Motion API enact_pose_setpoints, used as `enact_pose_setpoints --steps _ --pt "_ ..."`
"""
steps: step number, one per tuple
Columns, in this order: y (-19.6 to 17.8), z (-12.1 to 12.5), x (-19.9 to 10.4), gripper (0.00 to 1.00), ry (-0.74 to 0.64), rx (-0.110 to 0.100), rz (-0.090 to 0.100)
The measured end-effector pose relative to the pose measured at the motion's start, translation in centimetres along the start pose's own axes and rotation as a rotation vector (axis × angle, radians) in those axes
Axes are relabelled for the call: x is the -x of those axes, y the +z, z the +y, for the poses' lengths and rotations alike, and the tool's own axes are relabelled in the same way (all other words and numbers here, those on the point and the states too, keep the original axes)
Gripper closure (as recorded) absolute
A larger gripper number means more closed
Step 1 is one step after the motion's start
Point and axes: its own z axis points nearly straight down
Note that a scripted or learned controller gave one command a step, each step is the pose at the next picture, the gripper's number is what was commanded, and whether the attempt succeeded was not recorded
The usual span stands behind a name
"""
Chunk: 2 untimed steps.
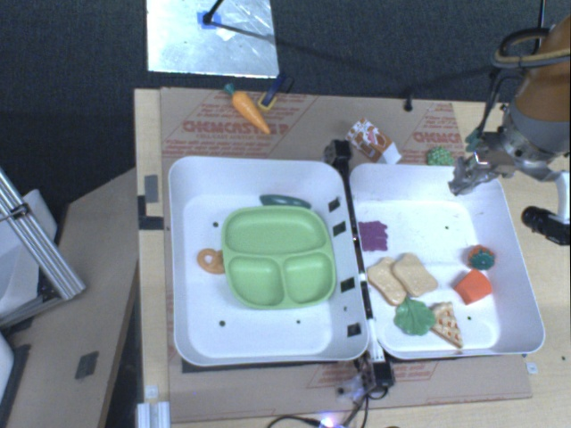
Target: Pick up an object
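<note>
My gripper (463, 182) hangs over the far right corner of the right bin (419, 205), above its back rim, with nothing seen between its fingers. Lower in that bin lie a purple piece (372, 234), two bread slices (402, 277), a green leafy piece (412, 316), a pizza slice (446, 323), an orange-red block (474, 286) and a small teal and orange item (482, 258). All of these rest well below and to the left of the gripper.
The left bin (192, 212) holds a green divided plate (277, 257), a small pretzel (211, 261) and a dark green piece (285, 201). Behind the bins lie a carrot (249, 110), a red-and-white packet (369, 139) and a green item (439, 157). A foil sheet (212, 25) sits far back.
</note>
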Motion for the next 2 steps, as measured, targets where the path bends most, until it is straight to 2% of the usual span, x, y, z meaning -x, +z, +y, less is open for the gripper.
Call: enact_pose_setpoints --steps 2 --pt "-0.1 -3.7 -9.0 1.0 0.0 -0.002 0.001"
